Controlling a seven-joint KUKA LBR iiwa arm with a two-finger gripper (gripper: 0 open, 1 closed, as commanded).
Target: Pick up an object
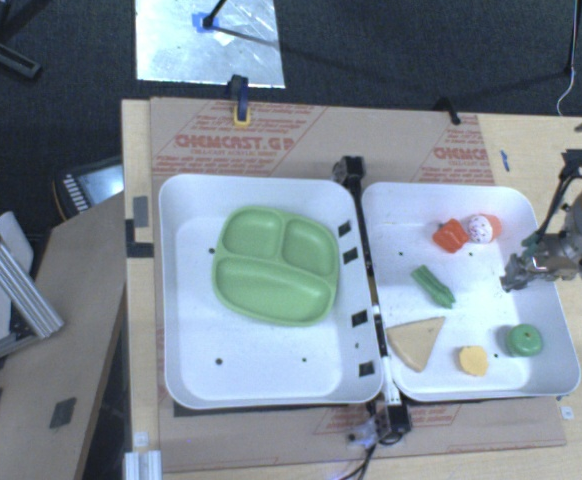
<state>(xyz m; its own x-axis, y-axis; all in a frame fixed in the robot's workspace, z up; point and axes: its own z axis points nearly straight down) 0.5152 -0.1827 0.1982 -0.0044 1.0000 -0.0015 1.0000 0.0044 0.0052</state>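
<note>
The floor (51, 8) is dark carpet. A shiny metal sheet (209, 28) lies on it above the counter (531, 138), with a blue mark near its top. The counter is pale wood, covered by a brown cardboard sheet (271, 138) with red print. A yellow-and-black clamp (240, 103) sits on the cardboard's far edge. A black stand leg (6, 53) crosses the floor at the upper left. An aluminium rail (11, 278) slants in at the left, beside a lower tan surface (71, 348). Thin cables (571, 38) run over the carpet at the upper right. Lighting is even and diffuse.
</note>
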